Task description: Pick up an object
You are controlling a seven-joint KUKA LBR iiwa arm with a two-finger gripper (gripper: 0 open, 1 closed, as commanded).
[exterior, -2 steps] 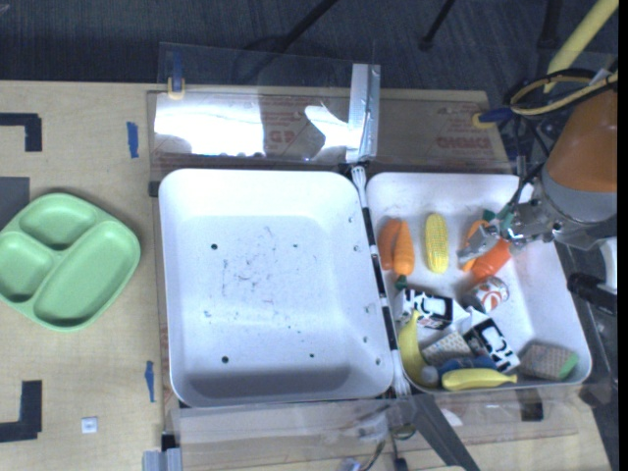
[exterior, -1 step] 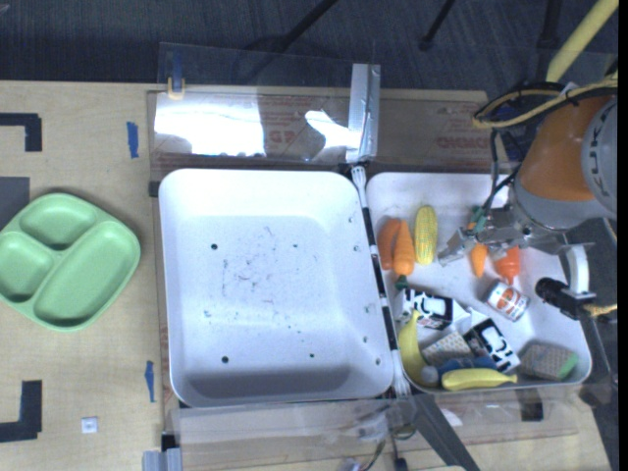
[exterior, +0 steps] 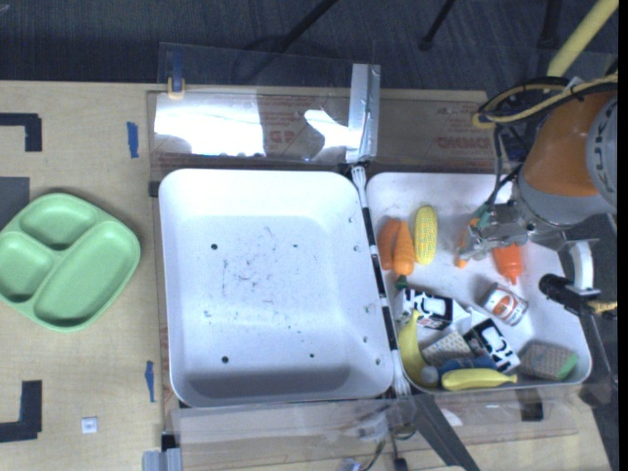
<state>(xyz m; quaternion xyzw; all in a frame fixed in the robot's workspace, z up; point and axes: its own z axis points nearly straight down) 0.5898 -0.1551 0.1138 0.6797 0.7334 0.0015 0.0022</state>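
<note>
A dark carpeted floor lies behind the wooden bench.

The grey arm with its orange band reaches in from the right, wrist bent downward, the gripper lowered at the far right of the scene.

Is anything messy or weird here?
Yes: all the toys, such as the corn cob and bananas, are heaped in the right bin, some overlapping. A green divided plate sits alone on the bench outside both bins.
</note>
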